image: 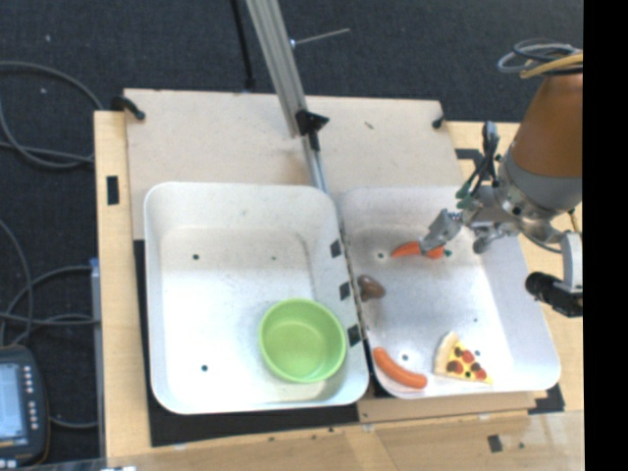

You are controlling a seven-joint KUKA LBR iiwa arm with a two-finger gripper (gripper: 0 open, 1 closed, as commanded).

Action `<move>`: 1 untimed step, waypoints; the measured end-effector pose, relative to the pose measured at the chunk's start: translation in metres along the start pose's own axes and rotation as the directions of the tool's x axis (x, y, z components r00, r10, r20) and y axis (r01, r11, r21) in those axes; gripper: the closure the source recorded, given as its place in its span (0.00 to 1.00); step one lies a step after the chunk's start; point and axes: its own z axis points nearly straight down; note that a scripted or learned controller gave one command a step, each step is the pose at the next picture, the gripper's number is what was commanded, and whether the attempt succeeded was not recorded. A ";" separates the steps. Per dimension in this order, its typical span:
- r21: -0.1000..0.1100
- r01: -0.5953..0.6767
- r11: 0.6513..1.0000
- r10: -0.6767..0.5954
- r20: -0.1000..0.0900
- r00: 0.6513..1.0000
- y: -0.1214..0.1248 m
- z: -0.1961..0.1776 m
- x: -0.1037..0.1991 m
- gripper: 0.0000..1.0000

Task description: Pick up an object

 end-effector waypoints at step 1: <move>-0.001 -0.001 1.000 0.001 0.000 1.000 0.000 0.000 0.000 0.00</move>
